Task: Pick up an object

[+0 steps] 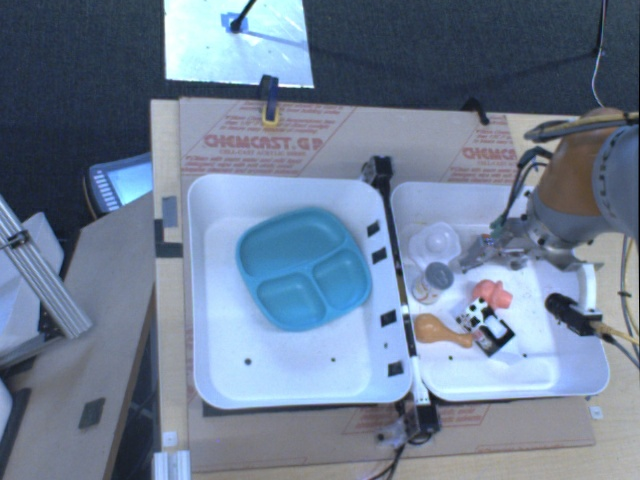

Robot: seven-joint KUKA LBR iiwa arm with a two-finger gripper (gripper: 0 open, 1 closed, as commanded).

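Robotics lab
White bins on a cardboard-topped table, loose cables, aluminium framing, dark carpet.

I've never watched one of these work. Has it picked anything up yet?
Not yet, apparently. The arm reaches over the right bin, but the pink toy, the tan drumstick-shaped piece and the black-and-white toy all lie on its floor. The grab and lift remain.

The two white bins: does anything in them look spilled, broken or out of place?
Nothing looks spilled or broken. The blue tray lies askew in the left bin. In the right bin, the small toys sit bunched near the divider.
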